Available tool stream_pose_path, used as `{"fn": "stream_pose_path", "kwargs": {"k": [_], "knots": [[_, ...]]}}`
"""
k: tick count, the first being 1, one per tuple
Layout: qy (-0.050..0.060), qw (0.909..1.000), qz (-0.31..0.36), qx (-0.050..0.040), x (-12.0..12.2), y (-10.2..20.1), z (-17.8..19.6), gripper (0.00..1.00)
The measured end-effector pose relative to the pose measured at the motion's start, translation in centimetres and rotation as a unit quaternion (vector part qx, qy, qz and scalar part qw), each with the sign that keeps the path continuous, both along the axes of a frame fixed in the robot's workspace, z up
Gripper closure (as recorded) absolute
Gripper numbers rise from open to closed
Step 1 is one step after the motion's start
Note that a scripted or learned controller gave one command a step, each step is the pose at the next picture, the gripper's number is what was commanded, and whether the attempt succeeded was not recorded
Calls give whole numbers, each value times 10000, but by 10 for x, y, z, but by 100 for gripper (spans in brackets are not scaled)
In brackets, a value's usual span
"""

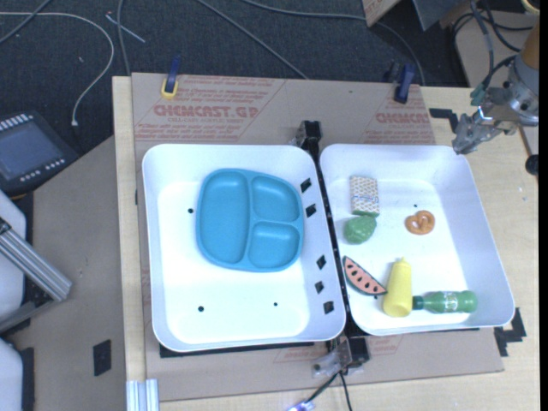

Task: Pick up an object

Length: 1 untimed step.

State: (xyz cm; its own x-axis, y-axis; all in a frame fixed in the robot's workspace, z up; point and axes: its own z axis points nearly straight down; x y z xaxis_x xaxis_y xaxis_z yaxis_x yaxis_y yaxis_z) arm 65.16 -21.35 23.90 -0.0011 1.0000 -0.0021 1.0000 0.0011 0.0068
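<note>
White bin [479, 204]: pretzel [420, 223] well below fingers [469, 137].

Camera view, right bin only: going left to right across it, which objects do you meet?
Watermelon slice → yellow bottle → pretzel → green bottle. The green lump and patterned block sit over the same span as the watermelon slice, so I leave them unordered.
</note>
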Motion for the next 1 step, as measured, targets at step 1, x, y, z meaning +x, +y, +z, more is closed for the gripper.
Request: {"fn": "stream_pose_path", "kwargs": {"k": [1], "knots": [[37,10000,21,22,-10,52,10,100]]}}
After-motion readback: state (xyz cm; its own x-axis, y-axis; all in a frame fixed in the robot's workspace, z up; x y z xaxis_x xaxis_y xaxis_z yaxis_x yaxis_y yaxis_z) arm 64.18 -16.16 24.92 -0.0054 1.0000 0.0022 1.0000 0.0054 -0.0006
